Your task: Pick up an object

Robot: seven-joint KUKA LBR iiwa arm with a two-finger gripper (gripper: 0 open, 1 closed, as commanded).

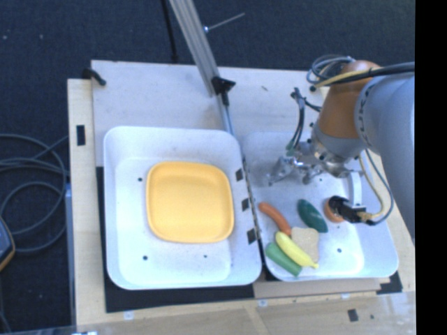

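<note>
Fingers [290, 171]: metal, state unclear | yellow plate [189, 202]: glossy rounded square | carrot [275, 217]: slim orange

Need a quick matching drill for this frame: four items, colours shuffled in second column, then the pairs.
Items:
1. plate in the left bin
2. carrot-shaped toy
3. banana-shaped toy
4. pepper-like piece beside the carrot-shaped toy

Colours:
A. dark green
B. orange-red
C. pale yellow-orange
D. bright yellow

Pairs: 1-C, 2-B, 3-D, 4-A. The three toys lie in the right bin, near its front.
</note>
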